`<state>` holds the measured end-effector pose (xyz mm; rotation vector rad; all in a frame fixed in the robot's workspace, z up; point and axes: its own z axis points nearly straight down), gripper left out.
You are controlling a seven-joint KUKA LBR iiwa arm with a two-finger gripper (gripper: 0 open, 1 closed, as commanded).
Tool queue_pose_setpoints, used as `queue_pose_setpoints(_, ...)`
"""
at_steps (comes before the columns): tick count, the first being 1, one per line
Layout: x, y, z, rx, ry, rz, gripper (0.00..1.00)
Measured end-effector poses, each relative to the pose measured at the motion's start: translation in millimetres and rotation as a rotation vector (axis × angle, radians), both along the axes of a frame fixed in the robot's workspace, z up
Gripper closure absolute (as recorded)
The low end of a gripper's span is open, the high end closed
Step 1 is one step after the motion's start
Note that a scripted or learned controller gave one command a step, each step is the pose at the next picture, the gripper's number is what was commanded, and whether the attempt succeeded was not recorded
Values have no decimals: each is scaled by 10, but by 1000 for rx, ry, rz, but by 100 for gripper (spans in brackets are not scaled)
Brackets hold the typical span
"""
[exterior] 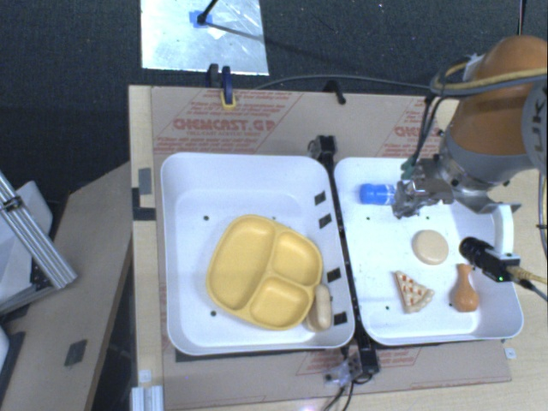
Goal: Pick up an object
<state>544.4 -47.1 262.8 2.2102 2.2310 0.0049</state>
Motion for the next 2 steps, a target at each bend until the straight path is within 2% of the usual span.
queue_pose_setpoints(2, 68, 1039, -36, 1, 1, 1, 100)
